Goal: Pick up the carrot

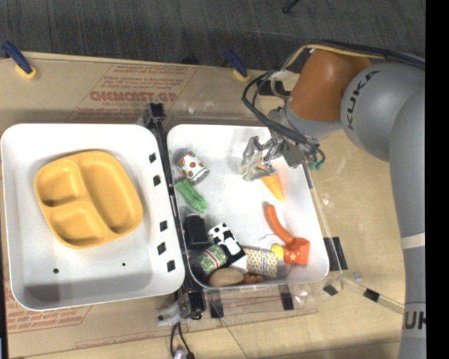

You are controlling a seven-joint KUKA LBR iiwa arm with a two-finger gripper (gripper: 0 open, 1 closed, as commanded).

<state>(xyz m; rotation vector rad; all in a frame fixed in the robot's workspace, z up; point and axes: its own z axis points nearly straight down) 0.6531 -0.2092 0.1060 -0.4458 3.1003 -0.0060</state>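
The carrot (pixel 275 185) is a small orange cone lying in the right bin (pixel 232 137), near its right wall, with its tip pointing toward the front. My gripper (pixel 259 159) hangs over the carrot's thick end and hides it. The metal gripper parts sit right at that end, touching or nearly touching it. The grey arm with its orange band (pixel 322 84) reaches in from the upper right.
The right bin also holds a small can (pixel 193 167), a green item (pixel 191 195), a black object (pixel 194 230), a red-orange toy (pixel 284 234) and several packed items along the front wall. A yellow divided plate (pixel 88 197) lies in the left bin (pixel 22 275).
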